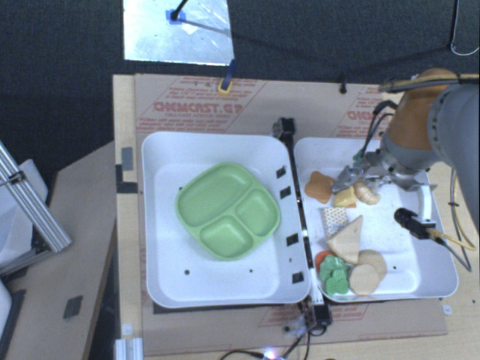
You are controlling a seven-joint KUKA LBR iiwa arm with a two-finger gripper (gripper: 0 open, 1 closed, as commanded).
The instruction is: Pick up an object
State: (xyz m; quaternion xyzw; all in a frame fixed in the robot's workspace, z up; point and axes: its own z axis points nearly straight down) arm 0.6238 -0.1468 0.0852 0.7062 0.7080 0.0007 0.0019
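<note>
Green toy [335, 277] partly behind bin rim [319, 272]

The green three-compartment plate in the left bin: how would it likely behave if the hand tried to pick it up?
The green three-compartment plastic plate looks moulded and stiff, so it would probably keep its shape. It lies flat and wide in the left white bin, so a two-finger hand would likely need its raised rim. Its smooth surface may be slippery.
</note>
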